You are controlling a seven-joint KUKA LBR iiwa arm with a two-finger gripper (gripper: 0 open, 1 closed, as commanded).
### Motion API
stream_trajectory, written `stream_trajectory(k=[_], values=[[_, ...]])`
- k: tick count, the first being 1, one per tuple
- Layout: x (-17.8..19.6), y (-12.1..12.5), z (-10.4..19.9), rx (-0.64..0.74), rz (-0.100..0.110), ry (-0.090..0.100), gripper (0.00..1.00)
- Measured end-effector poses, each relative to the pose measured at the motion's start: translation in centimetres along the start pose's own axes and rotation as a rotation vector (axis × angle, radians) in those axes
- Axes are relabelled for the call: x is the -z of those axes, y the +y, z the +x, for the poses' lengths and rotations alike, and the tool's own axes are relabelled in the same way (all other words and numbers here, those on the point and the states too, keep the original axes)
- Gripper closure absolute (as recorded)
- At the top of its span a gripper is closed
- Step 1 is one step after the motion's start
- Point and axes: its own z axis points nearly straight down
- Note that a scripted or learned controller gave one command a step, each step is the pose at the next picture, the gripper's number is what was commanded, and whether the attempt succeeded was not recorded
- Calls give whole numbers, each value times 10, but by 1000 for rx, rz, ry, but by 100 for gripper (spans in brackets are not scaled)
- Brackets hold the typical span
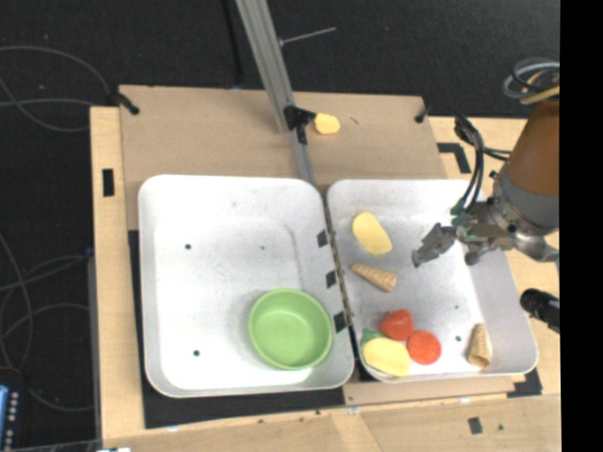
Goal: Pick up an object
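Note:
My gripper (pixel 450 250) hangs over the right bin (pixel 424 201), in its right half, open with nothing between its fingers. One dark finger (pixel 430 247) points left toward a yellow rounded object (pixel 371 234) and stays apart from it. Below that lies a tan cone (pixel 375 276). Along the bin's front edge sit a red ball-like fruit (pixel 397 324), an orange-red one (pixel 424 347) and a yellow lemon-like piece (pixel 386 356), bunched together. A second tan cone (pixel 480 345) lies at the front right corner.
The left bin (pixel 188 224) holds a green bowl (pixel 290 328) at its front right. A slanted metal post (pixel 268 55) rises behind the bins. A small yellow piece (pixel 327 123) lies on the bench beside the post's base.

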Motion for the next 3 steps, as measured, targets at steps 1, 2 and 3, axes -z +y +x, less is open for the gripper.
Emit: stream_trajectory(k=[1,2,3], values=[[0,0,0,-2,0,0,0],[-42,1,-3,-5,5,-2,0],[-85,2,-5,-5,6,-2,0]])
